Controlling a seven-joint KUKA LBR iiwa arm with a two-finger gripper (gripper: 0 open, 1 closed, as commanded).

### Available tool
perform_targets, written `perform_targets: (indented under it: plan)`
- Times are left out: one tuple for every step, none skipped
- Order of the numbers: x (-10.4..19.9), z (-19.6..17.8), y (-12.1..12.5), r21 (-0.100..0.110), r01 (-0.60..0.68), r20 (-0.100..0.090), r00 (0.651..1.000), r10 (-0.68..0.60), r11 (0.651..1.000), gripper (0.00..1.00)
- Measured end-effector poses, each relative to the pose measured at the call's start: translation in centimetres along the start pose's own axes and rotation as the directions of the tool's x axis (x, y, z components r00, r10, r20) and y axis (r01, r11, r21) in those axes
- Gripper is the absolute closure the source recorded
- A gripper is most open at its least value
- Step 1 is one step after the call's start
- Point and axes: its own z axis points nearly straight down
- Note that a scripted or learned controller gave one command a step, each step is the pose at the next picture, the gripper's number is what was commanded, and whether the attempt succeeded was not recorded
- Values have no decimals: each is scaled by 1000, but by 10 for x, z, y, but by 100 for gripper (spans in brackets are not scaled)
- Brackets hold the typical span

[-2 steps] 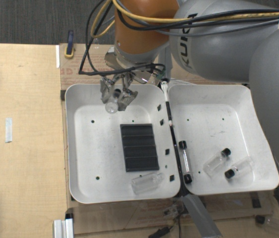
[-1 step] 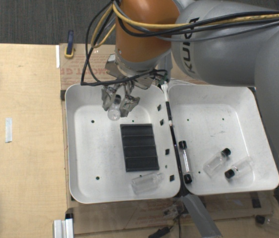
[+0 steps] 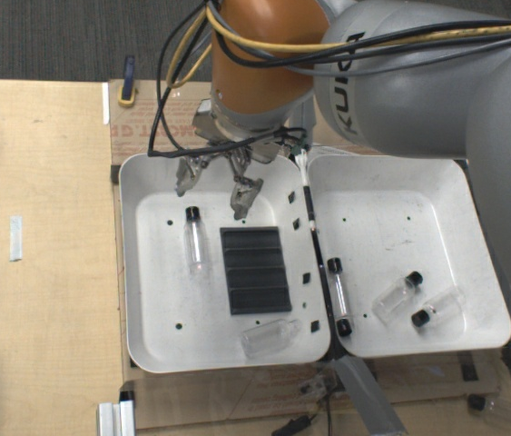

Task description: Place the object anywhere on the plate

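A black ribbed plate (image 3: 255,270) lies flat in the middle of the left bin (image 3: 151,334). Just left of it a clear vial with a black cap (image 3: 195,240) lies lengthwise on the bin floor. My gripper (image 3: 216,187) hangs over the far end of the left bin, a little beyond the vial's cap. Its two fingers (image 3: 245,196) are spread open with nothing between them. A second clear vial (image 3: 269,337) rests near the bin's front wall, below the plate.
The right bin (image 3: 373,198) holds two clear vials with black caps (image 3: 399,297) (image 3: 437,309) at its front right. A thin tube (image 3: 337,295) lies along the divider between the bins. The big grey arm covers the top right.
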Motion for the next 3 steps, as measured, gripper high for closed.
perform_targets:
  plan:
    - [-13,53,-11,0,447,2,894,-447,894,0]
    - [-36,109,1,0,275,2,961,-275,961,0]
    - [-28,109,-4,2,654,2,756,-654,756,0]
